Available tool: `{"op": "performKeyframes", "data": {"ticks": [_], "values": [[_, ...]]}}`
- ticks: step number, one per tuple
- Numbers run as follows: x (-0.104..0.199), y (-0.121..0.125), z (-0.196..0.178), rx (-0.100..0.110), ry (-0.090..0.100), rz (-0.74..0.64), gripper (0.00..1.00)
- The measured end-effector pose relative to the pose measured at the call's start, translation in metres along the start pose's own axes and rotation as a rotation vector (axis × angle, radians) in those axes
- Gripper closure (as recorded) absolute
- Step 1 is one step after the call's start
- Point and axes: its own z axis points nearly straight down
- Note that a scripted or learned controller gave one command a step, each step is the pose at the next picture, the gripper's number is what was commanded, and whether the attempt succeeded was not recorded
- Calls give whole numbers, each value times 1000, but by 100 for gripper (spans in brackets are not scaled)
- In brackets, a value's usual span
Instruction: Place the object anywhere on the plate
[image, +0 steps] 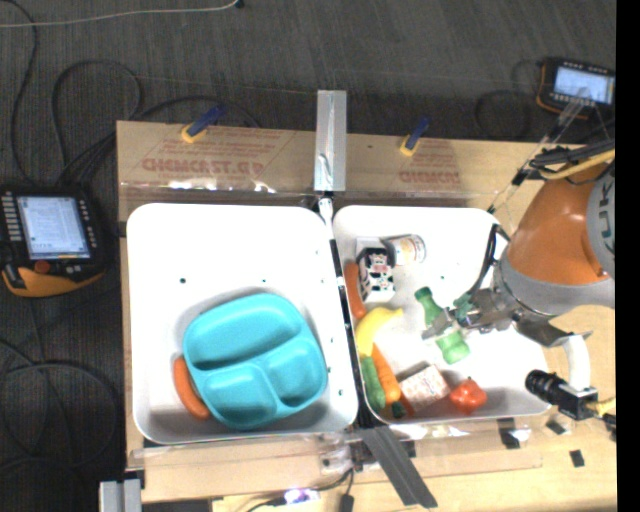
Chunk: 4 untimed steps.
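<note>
Bright, even overhead light; white bins (230, 225) glare slightly, detail soft.
</note>
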Motion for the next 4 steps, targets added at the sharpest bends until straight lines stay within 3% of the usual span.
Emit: {"op": "performKeyframes", "data": {"ticks": [1,2,3,4], "values": [[-57,13,22,1,-3,280,100],[49,59,8,1,-2,191,100],[117,35,8,1,-3,75,100],[166,48,8,1,-4,-36,100]]}}
